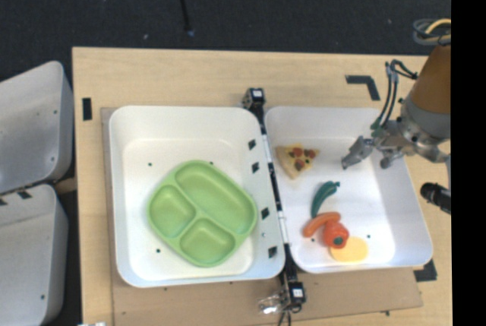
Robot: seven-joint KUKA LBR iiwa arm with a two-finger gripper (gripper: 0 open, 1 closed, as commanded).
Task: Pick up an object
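Gripper [370,152]: hovering over right bin [395,245], fingers seemingly parted, holding nothing.
Pizza slice [296,159]: lying just left.
Count: four toys, one green tray [200,213].

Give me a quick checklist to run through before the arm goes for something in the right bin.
1. Gripper carries nothing: ok, nothing shows between its fingers.
2. Fingers spread for a grasp: ok, they look apart.
3. Targets in the right white bin: ok, pizza slice toy, green pepper toy, orange carrot toy, red tomato toy, yellow round toy.
4. Target isolated: pizza slice ok; carrot, tomato and yellow toy touch, not ok.
5. Gripper above a target: not ok, it sits right of the pizza slice.
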